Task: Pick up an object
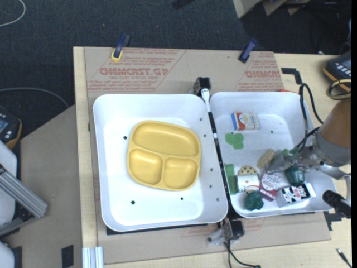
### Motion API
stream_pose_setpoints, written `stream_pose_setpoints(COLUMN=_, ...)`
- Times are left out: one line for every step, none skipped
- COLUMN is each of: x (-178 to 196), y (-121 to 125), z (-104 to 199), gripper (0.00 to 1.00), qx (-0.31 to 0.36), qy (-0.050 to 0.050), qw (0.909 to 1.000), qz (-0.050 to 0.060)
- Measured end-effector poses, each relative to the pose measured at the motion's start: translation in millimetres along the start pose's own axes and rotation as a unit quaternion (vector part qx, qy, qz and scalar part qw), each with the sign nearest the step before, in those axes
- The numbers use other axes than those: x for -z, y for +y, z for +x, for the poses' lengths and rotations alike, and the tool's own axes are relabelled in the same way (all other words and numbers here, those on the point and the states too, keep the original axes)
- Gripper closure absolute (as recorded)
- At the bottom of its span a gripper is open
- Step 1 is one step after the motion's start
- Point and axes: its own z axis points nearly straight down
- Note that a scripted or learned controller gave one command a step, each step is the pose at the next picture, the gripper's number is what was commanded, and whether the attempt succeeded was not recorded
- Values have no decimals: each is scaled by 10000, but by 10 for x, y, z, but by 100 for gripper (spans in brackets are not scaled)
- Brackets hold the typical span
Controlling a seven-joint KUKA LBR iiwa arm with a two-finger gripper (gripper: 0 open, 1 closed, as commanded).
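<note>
Left to right: the left bin (111, 149) carries a single yellow divided tray (163, 154), lying flat and well apart from the arm, so it plays no evident part in this attempt. The right bin (223, 102) holds the candidate objects: a small white card with red and blue print (246, 120) near the far wall, a green flat piece (236, 140) just below it, and, along the near wall, a tight cluster comprising a round white-and-red item (249, 178), a dark green lump (254, 201), a red-and-white wrapper (271, 181) and a black-and-white printed card (294, 193). The gripper (285, 162) sits low over the right end of this cluster, beside a tan object (266, 158) and a dark teal piece (294, 176); whether its claw is wide, narrow or closed on anything cannot be told from this slant. The principal risk, as a judgement, is crowding: the pieces touch or overlap, so a closing claw may pinch an edge, catch two at once, or push the flat cards aside without gripping. A further risk is the near bin wall, which stands close to the cluster and could obstruct a descent or trap a thin card flat against the floor.
</note>
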Motion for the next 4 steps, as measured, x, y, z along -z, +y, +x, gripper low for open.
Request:
stream_pose_setpoints(x=110, y=3, z=-11, gripper=100, qx=-5, qy=-22, qw=10000, qz=-21)
stream_pose_setpoints(x=679, y=-81, z=-22, gripper=100, qx=2, qy=-28, qw=10000, qz=-1)
stream_pose_setpoints(x=1322, y=-50, z=-25, gripper=100, qx=10, qy=-33, qw=10000, qz=-21)
stream_pose_setpoints(x=1381, y=-42, z=-28, gripper=100, qx=9, qy=-23, qw=10000, qz=5)
